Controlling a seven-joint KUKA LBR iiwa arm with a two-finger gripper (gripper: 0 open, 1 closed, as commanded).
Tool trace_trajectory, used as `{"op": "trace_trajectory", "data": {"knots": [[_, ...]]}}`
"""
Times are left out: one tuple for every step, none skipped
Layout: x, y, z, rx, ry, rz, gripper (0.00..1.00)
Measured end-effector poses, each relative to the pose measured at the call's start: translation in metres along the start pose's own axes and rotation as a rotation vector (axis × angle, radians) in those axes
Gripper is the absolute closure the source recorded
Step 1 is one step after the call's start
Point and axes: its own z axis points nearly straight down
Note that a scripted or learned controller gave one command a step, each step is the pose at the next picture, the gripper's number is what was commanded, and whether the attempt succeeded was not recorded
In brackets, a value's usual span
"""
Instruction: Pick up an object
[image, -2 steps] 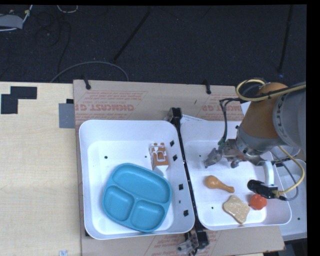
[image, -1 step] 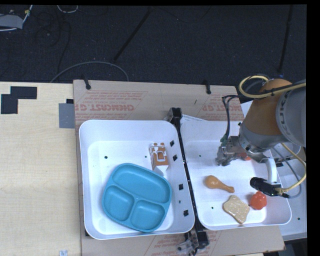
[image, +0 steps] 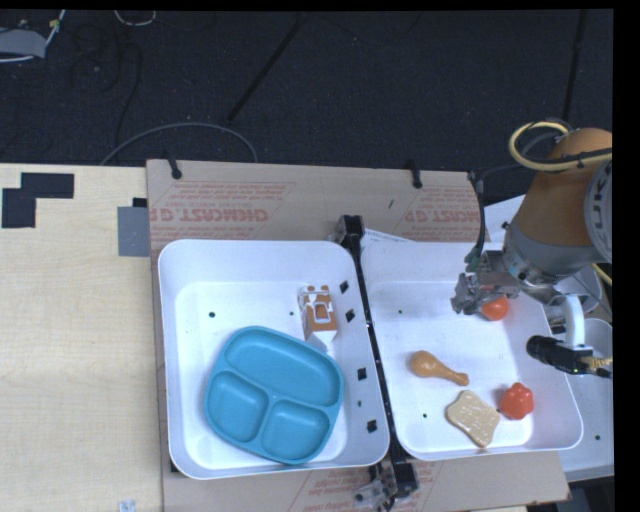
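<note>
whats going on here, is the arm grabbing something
A grey and orange robot arm reaches in from the right over the right bin. Its hand is low at the bin's far side, right against a small orange-red ball; whether it has a grip is unclear. A toy drumstick, a slice of toast and a red piece lie apart nearer the front. The left bin holds a blue divided plate and a small orange-and-white toy.

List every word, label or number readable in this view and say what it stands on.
"CHEMCAST": red print, upside down, on the cardboard sheet behind the left bin; repeated behind the right bin.
Red print on the cardboard's front edge: too blurred to read.
The small orange-and-white box: markings unreadable.
</note>
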Motion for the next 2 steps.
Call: {"op": "trace_trajectory", "data": {"knots": [[-0.004, -0.005, -0.061, -0.002, 0.000, -0.002, 1.00], [-0.004, -0.005, -0.085, 0.002, 0.001, -0.003, 1.00]]}}
